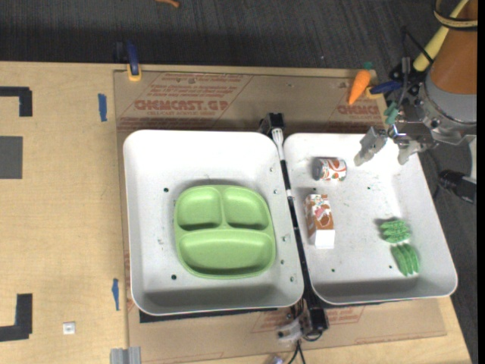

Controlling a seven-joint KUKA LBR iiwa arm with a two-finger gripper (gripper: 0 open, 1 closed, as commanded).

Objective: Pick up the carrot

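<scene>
Green peas [400,245] low in right bin [432,279]; fingers [388,147] spread, empty — carrot [361,86] beyond, outside bin.

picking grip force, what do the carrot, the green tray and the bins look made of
Carrot: looks like smooth toy plastic, uniform orange with a green tip; it could be rubber. Green tray: moulded plastic, matte, with rounded compartment walls and soft highlights. Bins: thin, formed white plastic, slightly glossy, with rolled rims.

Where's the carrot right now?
The carrot lies outside both bins, on the brown board just beyond the right bin's far rim, up and left of the gripper.
</scene>
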